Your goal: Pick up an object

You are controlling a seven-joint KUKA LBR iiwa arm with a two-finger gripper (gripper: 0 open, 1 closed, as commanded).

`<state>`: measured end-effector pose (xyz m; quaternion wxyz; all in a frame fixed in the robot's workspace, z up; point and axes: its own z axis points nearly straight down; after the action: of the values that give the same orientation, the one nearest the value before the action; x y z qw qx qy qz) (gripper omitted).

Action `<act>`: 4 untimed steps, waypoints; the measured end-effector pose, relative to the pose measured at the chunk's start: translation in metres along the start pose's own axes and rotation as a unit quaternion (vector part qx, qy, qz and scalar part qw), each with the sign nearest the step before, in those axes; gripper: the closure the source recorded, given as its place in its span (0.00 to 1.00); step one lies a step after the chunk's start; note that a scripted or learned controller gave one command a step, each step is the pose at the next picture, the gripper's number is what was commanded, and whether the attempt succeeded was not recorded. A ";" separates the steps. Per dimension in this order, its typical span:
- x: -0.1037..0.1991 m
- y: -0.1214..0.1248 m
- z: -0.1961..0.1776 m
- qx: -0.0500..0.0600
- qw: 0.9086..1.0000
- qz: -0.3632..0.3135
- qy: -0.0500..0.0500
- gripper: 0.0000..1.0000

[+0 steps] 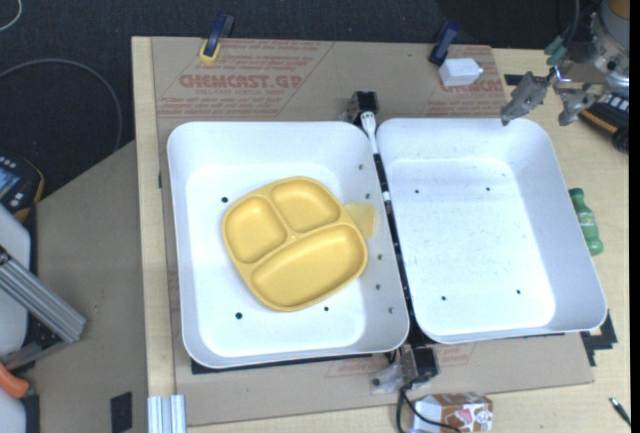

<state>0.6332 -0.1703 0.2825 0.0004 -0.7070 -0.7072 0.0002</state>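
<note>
Yellow divided plate (294, 243) lies flat, long axis running upper-left to lower-right.

The grey robot arm (612, 31) is cut off by the right edge, so little beyond its wrist shows. Its two-finger metal gripper (545, 99) is small and blurred. A pale yellow flat piece (362, 217) lies partly hidden under the rim of the yellow three-compartment plastic plate (293, 242); its shape is unclear.

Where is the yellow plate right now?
The yellow divided plate lies in the left white bin, near its middle and nearer the wall shared with the right bin. The claw is far off at the upper right.
</note>
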 end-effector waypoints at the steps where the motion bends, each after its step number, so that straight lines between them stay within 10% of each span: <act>1: 0.073 -0.069 -0.102 -0.006 1.000 -0.004 0.000 0.00; 2: 0.140 -0.117 -0.212 -0.009 1.000 -0.004 0.001 0.00; 4: 0.259 -0.154 -0.252 -0.002 1.000 -0.004 0.001 0.00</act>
<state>0.4793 0.0881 0.5349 -0.0008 -0.7042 -0.7100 -0.0018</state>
